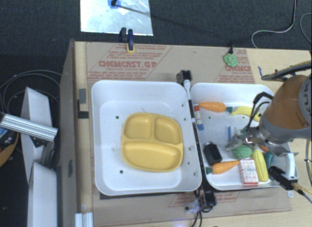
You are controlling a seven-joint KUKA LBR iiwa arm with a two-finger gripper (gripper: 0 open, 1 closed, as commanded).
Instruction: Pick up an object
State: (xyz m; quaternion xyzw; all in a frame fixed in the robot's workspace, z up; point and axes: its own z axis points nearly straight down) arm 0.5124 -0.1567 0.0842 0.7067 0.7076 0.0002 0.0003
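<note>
The left bin (146,92) at the centre of the frame holds a yellow divided plate (152,141), with bare white floor all round it out to the rim. The right bin (222,94), toward the right of the frame, is crowded in its lower half: a black block (212,153) near the shared wall, a carrot (225,167) just below it, a red-and-white box (248,172) and a corn cob (260,166) side by side near the lower rim. A second carrot (212,107) and a banana (241,111) lie along the upper part, with a strip of open floor between the two groups. The arm (290,111) comes in from the right edge, and its gripper (242,138) sits low over a green leafy vegetable (242,151) (touching it or just above, hard to say). I cannot tell whether the jaws are apart or together, and nothing is visibly between them.
</note>
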